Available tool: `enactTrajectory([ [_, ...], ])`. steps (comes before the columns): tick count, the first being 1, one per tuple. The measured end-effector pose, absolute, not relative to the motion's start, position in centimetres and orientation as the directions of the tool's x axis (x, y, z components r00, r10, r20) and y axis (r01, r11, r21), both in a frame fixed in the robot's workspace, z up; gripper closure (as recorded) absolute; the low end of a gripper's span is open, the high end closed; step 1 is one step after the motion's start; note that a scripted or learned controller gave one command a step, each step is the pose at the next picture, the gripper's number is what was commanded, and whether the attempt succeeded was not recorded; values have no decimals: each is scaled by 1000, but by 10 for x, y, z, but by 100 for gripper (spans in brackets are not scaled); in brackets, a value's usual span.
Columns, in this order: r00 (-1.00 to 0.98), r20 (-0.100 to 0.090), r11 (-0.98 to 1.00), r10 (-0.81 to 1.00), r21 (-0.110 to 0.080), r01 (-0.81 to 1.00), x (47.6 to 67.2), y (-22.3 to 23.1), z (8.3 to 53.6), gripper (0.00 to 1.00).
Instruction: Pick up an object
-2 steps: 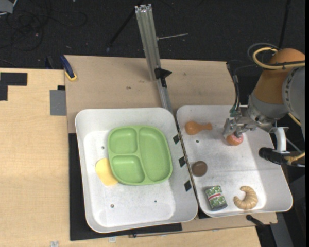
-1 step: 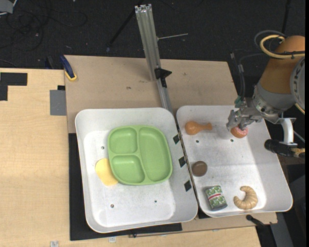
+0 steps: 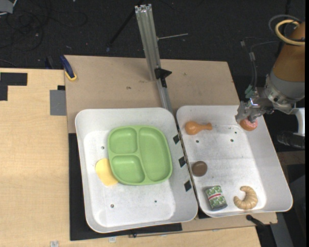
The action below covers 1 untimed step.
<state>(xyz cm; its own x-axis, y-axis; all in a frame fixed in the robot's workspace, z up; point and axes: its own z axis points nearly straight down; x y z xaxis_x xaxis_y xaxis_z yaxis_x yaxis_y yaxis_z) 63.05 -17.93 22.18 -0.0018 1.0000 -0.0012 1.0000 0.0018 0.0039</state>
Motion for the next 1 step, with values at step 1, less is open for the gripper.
enactTrajectory([
  [1, -2, 0, 2, 1000, 1, 1000, 631, -180, 245, 100],
])
